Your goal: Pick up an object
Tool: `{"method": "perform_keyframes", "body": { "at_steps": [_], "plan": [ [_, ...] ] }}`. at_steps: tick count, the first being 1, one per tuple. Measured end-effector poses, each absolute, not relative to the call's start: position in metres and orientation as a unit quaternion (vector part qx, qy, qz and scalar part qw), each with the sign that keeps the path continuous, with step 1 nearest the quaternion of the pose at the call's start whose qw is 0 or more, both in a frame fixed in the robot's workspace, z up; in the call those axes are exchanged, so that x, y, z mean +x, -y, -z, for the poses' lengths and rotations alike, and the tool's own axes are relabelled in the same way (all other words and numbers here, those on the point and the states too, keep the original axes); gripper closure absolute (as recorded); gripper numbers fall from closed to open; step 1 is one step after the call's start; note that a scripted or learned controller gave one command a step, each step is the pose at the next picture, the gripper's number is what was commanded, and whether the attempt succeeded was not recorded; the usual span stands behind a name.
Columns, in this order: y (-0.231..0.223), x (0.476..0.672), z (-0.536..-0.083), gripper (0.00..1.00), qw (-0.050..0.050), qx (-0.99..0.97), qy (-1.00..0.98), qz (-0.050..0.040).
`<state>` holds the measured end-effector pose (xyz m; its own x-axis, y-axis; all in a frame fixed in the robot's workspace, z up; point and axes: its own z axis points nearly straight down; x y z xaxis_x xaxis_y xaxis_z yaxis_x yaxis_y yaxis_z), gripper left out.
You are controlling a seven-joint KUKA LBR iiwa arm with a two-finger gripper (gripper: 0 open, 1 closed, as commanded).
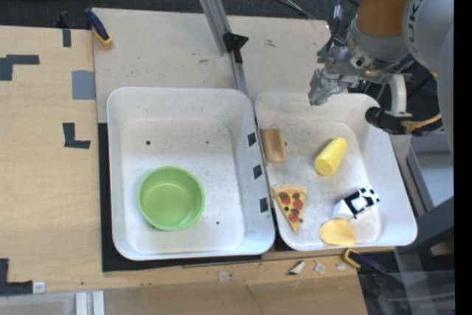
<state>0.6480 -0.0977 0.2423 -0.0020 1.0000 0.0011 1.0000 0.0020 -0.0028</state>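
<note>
The arm [413, 4] reached in from the right, grey w/ an orange band up top, and its gripper [322, 92] hung over the far edge of the right bin [391, 158], near that bin's back-left corner. Can't tell the gripper's state at this res; nothing showed clamped in it, and it sat well apart from every obj below.

Right bin contents: a brown block [273, 145] lay near the left wall, lengthwise front to back. A yellow cylinder [330, 156] lay tilted near the bin's middle, just right of the block but not touching it. A pizza-slice toy [290, 205] sat toward the front-left, point aimed at the front rim. A black-and-white obj [360, 202] rested toward the front-right, and a flat yellow piece [338, 232] lay just in front of it by the front rim, approx. touching it; couldn't make out exactly what either was.

Left bin [125, 114] held a green bowl [171, 198], upright, in the front-left part.

Both bins sat side by side on the surface [44, 158], walls touching at the middle. A slanted metal rod [214, 7] crossed the back of the scene, ending near the join betw. the bins. A blue-and-yellow clamp [98, 26] sat at the board's far-left corner.
</note>
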Motion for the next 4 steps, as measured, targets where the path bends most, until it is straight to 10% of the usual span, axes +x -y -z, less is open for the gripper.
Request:
{"method": "perform_keyframes", "body": {
  "at_steps": [4],
  "plan": [
    [0.09, 0.653, -0.087, 0.0, 0.001, -0.706, 0.708, -0.0024]
  ]
}}
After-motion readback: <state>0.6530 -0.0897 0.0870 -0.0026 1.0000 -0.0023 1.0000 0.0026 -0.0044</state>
